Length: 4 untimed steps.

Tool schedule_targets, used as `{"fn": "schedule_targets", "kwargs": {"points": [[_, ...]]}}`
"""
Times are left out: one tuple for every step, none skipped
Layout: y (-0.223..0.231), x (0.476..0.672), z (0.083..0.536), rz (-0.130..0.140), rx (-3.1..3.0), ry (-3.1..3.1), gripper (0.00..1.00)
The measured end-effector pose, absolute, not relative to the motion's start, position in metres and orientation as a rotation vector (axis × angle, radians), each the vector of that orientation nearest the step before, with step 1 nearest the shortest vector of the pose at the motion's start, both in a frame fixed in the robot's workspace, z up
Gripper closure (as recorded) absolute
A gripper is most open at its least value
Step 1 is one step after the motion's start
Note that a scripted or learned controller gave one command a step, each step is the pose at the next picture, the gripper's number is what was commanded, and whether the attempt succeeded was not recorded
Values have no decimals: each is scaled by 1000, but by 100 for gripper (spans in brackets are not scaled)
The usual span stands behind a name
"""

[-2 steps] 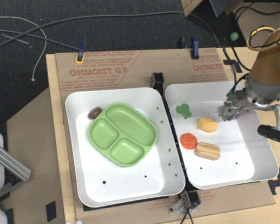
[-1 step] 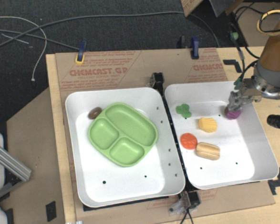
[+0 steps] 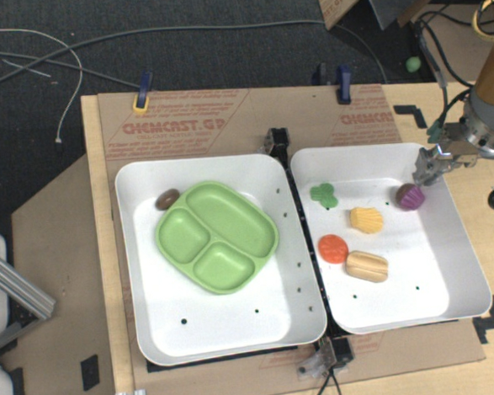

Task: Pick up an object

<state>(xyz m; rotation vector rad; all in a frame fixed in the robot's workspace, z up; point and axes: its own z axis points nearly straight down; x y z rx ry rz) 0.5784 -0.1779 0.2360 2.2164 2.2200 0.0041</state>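
The gripper (image 3: 425,170) hangs over the right bin (image 3: 453,245), its fingers' state unclear, with a purple object (image 3: 411,196) just below them.

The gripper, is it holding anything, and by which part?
Cannot be told. The gripper sits just beside the purple item, but no grasp is visible.

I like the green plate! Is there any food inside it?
No food sits in the green plate; all three compartments show bare. A small brown piece lies just beside its rim. Whatever is underneath the plate is covered.
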Motion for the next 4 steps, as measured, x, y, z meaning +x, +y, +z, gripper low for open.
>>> {"fn": "schedule_targets", "kwargs": {"points": [[-175,576,298,3,2217,2221,100],[-128,587,299,2,2217,2223,100],[-79,589,297,0,2220,2224,100],[-35,601,277,-2,2221,2225,100]]}}
